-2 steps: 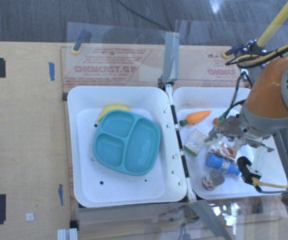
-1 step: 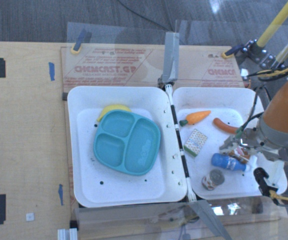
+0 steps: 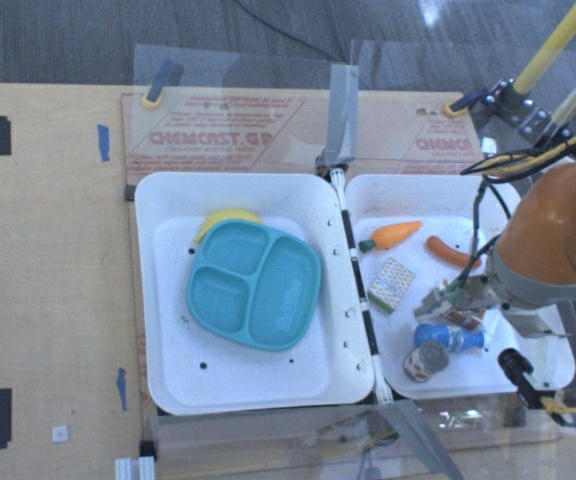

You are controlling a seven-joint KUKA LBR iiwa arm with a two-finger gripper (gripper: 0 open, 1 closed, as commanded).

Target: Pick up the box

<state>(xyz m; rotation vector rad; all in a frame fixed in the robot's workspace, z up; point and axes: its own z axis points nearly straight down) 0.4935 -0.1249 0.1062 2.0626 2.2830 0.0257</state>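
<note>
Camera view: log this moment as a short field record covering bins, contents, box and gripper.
left bin: teal divided plate, a yellow item partly under its far edge
right bin: box, carrot, red-orange sausage-like item, blue bottle, round can
box: small, checked pattern, lying flat near the divider, untouched
gripper: low over the right bin, between box and bottle
box status: not picked up

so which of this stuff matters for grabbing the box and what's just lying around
For the job:
box
hand

Lying about:
carrot
sausage
blue bottle
can
teal tray
yellow thing under the tray's far edge
</note>
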